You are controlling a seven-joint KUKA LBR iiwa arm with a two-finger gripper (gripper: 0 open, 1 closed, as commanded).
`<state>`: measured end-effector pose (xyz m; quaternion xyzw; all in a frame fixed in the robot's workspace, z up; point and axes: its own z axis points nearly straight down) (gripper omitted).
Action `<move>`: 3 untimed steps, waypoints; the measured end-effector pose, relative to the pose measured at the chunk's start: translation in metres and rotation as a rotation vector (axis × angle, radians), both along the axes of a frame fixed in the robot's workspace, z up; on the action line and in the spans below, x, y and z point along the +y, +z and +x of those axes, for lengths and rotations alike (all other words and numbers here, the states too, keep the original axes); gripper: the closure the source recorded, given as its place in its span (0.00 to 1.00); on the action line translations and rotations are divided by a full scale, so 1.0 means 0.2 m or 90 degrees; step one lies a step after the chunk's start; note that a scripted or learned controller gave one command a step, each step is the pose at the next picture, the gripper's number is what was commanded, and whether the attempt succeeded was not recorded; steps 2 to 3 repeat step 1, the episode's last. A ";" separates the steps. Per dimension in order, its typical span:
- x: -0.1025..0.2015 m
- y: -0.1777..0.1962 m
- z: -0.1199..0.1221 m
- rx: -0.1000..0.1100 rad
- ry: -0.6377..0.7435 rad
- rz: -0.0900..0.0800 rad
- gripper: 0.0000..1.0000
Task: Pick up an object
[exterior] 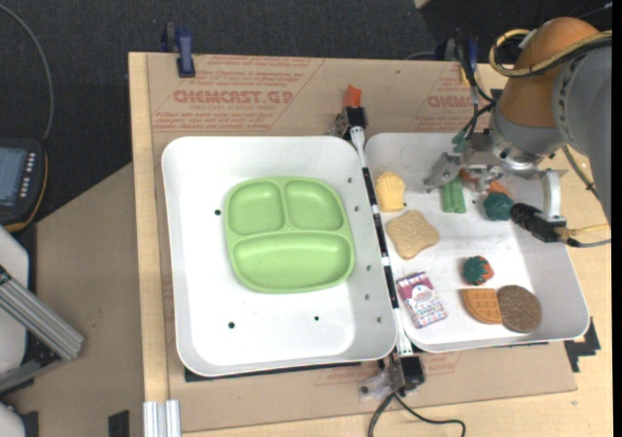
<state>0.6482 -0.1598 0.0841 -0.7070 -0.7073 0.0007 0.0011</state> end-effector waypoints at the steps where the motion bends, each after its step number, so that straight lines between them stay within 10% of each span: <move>1: 0.00 0.06 0.01 -0.003 0.000 -0.001 1.00; 3: 0.00 0.06 0.01 -0.003 0.000 -0.001 1.00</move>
